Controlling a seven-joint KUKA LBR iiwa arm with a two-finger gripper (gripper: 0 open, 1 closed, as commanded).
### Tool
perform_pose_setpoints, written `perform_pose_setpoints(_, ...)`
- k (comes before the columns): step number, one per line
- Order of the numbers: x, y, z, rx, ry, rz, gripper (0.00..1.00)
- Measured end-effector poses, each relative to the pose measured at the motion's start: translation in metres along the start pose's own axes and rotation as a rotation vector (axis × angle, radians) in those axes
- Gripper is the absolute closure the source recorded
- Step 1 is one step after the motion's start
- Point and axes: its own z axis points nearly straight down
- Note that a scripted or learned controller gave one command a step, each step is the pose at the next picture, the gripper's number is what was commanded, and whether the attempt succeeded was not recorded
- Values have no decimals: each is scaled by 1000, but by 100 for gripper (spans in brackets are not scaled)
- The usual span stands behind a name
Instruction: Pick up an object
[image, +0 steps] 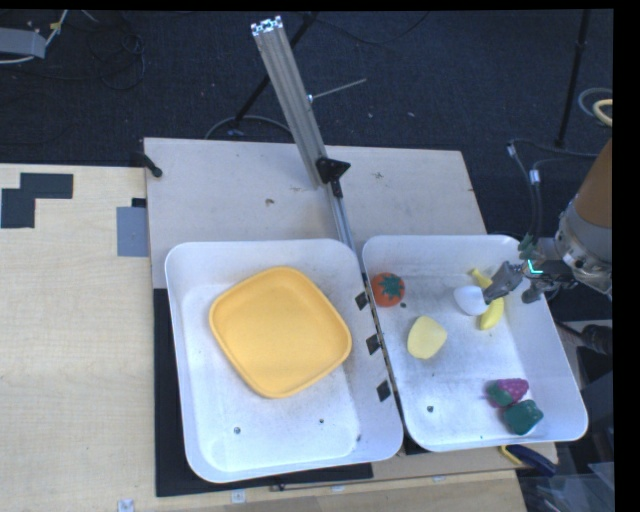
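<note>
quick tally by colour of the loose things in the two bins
yellow: 3 - plate, lemon-like piece, banana-like piece
red-orange: 1 - tomato-like piece
white: 1 - small rounded piece
magenta: 1 - piece
green: 1 - piece
total: 7
</note>
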Motion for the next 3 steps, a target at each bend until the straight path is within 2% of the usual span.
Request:
perform_pose_setpoints(1, 0, 0, 0, 0, 0, 0, 0)
perform_pose_setpoints(3, 5, -14, 109, 5, 1, -1, 0)
